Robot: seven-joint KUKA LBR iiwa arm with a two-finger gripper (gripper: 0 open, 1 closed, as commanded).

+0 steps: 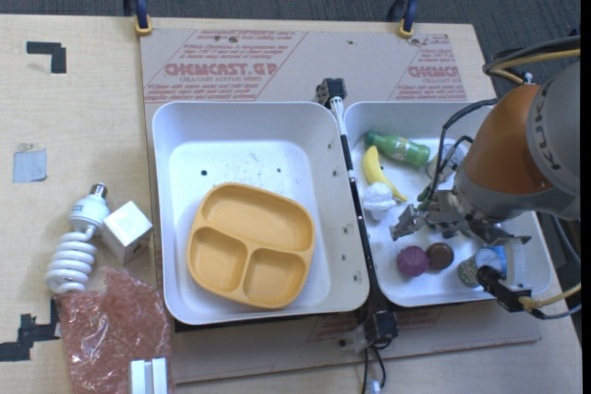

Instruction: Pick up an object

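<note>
Nearest the camera, along the front of the right-hand shallow white bin, a round purple plum-like ball and a dark brown round object lie just beside each other, with the grey two-finger gripper hanging just above them, so both sit at about six o'clock from its tip. Whether its fingers are apart or together I cannot tell, and nothing is visibly held. Farther back, at about eleven o'clock from the gripper, lie a crumpled white lump, a yellow banana with its long axis running front to back, and a green plastic bottle lying crosswise
</note>
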